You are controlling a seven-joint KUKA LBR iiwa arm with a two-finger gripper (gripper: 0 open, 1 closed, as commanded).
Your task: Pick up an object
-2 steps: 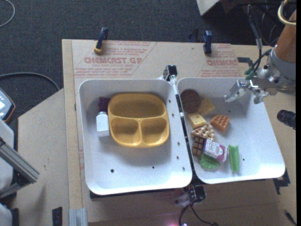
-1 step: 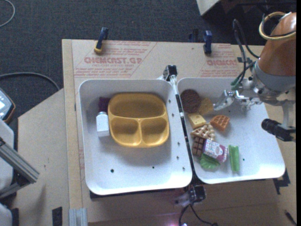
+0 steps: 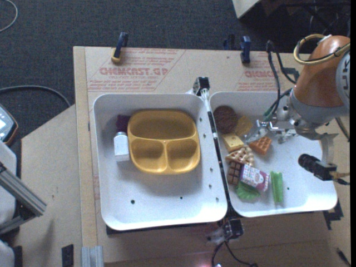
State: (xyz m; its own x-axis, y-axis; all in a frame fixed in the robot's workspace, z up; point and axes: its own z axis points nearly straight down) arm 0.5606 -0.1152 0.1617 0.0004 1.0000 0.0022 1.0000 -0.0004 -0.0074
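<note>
the yellow tray [image 3: 163, 141], a plate split into three sections, lies in the left bin [image 3: 105, 193]. just left of the tray stands a small white bottle [image 3: 121, 146], with a dark purple thing [image 3: 123, 121] behind it. right of the tray, past the rims where the bins meet, the right bin [image 3: 311, 196] holds a heap: a brown cookie [image 3: 225, 118], a yellow block [image 3: 233, 142], an orange waffle [image 3: 261, 145], a chocolate waffle [image 3: 235, 168], a pink packet [image 3: 254, 177] and a green stick [image 3: 276, 186]. the gripper [image 3: 266, 128] hovers low over the waffle, well right of the tray; whether it is clenched or released i cannot tell.
</note>
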